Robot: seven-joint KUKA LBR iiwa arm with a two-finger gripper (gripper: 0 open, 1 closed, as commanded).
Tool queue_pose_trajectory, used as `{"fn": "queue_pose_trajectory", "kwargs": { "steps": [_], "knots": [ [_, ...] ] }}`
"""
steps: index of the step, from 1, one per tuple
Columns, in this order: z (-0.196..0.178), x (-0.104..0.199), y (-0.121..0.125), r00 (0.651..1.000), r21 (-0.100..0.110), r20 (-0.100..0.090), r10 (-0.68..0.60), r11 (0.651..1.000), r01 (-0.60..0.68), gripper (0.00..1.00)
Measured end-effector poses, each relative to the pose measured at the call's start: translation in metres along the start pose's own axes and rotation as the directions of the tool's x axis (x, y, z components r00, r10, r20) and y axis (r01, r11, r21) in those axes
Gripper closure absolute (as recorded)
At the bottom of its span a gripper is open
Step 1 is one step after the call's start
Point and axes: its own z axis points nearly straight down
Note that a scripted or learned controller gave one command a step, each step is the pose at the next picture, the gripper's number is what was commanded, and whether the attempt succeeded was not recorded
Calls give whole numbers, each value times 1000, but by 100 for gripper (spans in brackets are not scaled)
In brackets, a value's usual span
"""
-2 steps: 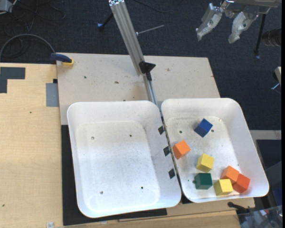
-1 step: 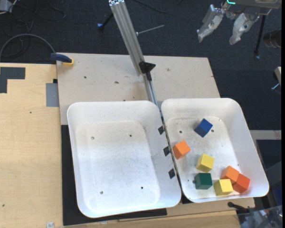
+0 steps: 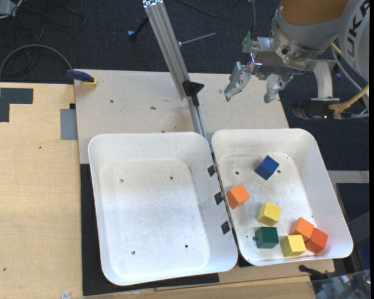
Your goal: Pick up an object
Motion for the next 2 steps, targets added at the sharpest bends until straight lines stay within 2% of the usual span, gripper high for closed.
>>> {"fn": "queue_pose_trajectory", "kwargs": {
  "steps": [1, 2],
  "knots": [
    [84, 6, 17, 1000, 0, 0, 2, 1000, -2, 0],
    [182, 5, 16, 1000, 1, 0, 4, 1000, -4, 0]
  ]
}}
